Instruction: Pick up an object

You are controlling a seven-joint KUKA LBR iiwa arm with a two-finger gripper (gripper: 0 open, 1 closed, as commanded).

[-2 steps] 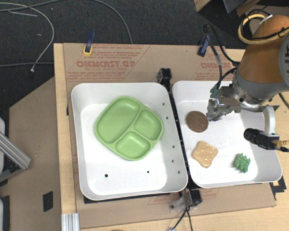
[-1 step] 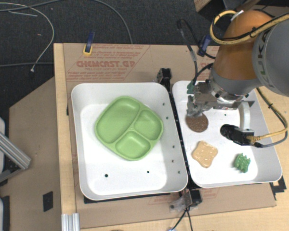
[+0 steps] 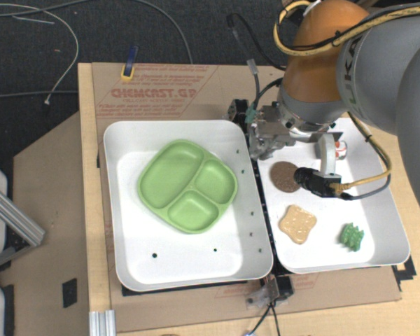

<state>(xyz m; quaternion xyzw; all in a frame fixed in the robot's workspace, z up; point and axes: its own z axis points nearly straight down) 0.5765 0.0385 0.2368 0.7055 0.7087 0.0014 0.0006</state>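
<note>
Dark carpet with loose grey cables surrounds a bench covered in brown printed cardboard (image 3: pixel 161 89), on which two shallow white bins sit side by side.

From the overhead camera, the left white bin (image 3: pixel 126 257) holds a light green plastic plate with three compartments (image 3: pixel 187 185), lying flat near the bin's middle. The right white bin (image 3: pixel 385 250) holds three small pieces: a round dark brown cookie-like disc (image 3: pixel 283 176) close to the bins' shared edge, a tan toast-shaped piece (image 3: pixel 297 224) just below it, and a small green leafy piece (image 3: pixel 351 236) farther right, apart from the toast. A small red-and-white item (image 3: pixel 340 148) lies near the bin's upper part, partly hidden by the arm.

The grey arm with the orange band (image 3: pixel 322 47) reaches in over the right bin's upper left corner. Its gripper (image 3: pixel 266 140) hangs just above the brown disc; whether it is released or clenched cannot be told, and nothing is seen in its grasp.
</note>
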